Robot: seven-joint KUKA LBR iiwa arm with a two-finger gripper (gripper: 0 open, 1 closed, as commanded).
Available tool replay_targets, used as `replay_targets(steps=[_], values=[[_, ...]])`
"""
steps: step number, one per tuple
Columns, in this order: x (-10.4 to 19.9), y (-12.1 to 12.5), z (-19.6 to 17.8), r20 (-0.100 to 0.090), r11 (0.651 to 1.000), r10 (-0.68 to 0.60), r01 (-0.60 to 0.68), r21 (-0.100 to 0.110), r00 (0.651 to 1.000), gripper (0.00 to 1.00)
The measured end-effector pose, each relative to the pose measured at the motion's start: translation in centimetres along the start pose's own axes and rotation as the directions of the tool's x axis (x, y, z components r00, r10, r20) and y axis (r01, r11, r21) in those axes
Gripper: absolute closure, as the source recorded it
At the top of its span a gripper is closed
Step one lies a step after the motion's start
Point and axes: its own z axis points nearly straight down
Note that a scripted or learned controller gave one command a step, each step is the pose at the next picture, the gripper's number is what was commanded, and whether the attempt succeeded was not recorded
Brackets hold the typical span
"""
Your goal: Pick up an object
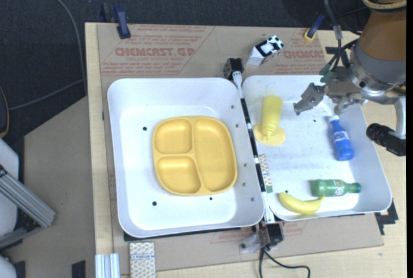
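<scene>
In the right bin (371, 170) lie a yellow squeeze bottle (271, 119) at the left, a blue bottle (340, 139) at the right, a green bottle (333, 188) on its side near the front, and a banana (299, 204) at the front edge. My gripper (324, 101) hovers over the back of this bin, between the yellow bottle and the blue bottle. It stands open and holds nothing. One finger (308, 100) points toward the yellow bottle. The blue bottle's cap sits just below the other finger.
A yellow divided plate (193, 154) rests in the middle of the left bin (129, 115). A small black-and-white object (268, 48) and a blue clamp (120, 20) sit on the cardboard behind the bins. The arm's grey body (384, 44) looms over the back right corner.
</scene>
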Motion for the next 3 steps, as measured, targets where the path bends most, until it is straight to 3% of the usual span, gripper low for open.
replay_targets(steps=[1, 2, 3], values=[[0.4, 7.9, 3.7, 0.001, 1.0, -0.001, 0.001, -0.003, 1.0, 0.0], [0.3, 9.1, 17.2, 0.001, 1.0, 0.0, 0.0, -0.001, 1.0, 0.0], [0.3, 9.2, 16.1, 0.001, 1.0, 0.0, 0.0, -0.005, 1.0, 1.0]])
